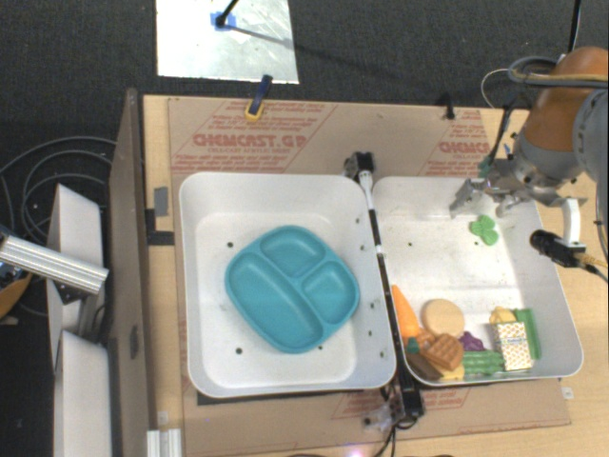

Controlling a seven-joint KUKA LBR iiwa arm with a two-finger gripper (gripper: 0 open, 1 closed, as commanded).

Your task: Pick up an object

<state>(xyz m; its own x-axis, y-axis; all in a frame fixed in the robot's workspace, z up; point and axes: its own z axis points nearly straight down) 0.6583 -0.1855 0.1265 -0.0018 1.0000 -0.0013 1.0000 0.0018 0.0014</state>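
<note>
Nothing lifted yet, arm poised over the right bin.

The hand, fingers spread apart and empty, hung just above a small green piece lying on the bin floor; the grab remained undone.

1. A single fixed camera looks down from above the bench at a slant, far enough back to take in both bins whole.
2. The shallow white left bin sits centre-left in the picture, and the shallow white right bin sits centre-right.
3. The far edge of the brown cardboard-covered bench top lies toward the top, with dark carpeted floor beyond it and on the left.
4. The grey arm with the orange band enters at the right edge.
</note>
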